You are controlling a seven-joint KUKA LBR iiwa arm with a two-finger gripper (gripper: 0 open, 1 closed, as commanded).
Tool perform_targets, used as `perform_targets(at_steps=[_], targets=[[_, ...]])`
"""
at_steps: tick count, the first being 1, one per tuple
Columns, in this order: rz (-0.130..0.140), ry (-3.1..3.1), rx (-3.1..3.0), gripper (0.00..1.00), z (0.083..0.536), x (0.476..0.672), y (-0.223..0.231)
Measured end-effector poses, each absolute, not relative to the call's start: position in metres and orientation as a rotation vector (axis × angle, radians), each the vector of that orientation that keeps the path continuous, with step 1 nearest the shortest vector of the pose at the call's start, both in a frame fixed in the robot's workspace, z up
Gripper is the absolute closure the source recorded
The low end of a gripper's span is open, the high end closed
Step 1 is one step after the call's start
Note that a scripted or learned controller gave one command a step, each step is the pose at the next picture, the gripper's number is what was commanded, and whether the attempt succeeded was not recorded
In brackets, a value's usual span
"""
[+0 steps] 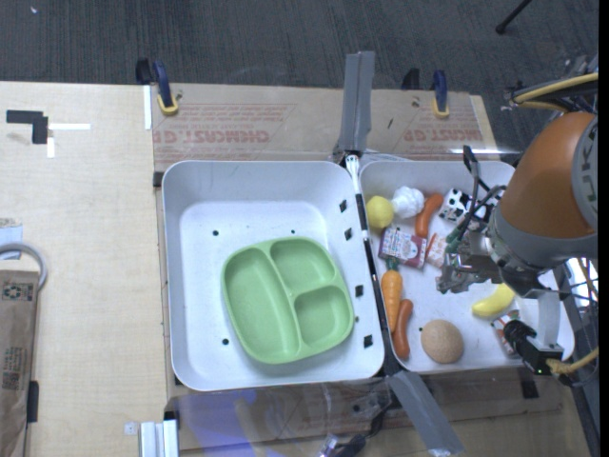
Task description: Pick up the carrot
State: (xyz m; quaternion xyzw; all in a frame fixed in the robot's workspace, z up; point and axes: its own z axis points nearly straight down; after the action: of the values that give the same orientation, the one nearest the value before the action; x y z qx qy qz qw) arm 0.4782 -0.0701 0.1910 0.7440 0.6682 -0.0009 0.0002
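Note:
The carrot (391,293) is orange with a small green top and lies lengthwise along the left wall of the right bin (533,362). My gripper (455,276) hangs over the middle of that bin, a short way right of the carrot and apart from it. It sits below the orange wrist band (557,184). Nothing shows in the gripper.
Around the carrot lie a red-orange sausage-like piece (403,329), a brown round item (442,341), a banana (494,301), a red-and-white packet (402,246), a lemon (379,212), a white lump (408,200) and another orange piece (428,214). The left bin holds a green divided plate (287,299).

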Motion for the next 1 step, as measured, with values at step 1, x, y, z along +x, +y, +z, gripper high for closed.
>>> perform_targets(at_steps=[1], targets=[[-0.005, 2.076, 2.359, 1.00, 0.1905, 0.4780, -0.0091]])
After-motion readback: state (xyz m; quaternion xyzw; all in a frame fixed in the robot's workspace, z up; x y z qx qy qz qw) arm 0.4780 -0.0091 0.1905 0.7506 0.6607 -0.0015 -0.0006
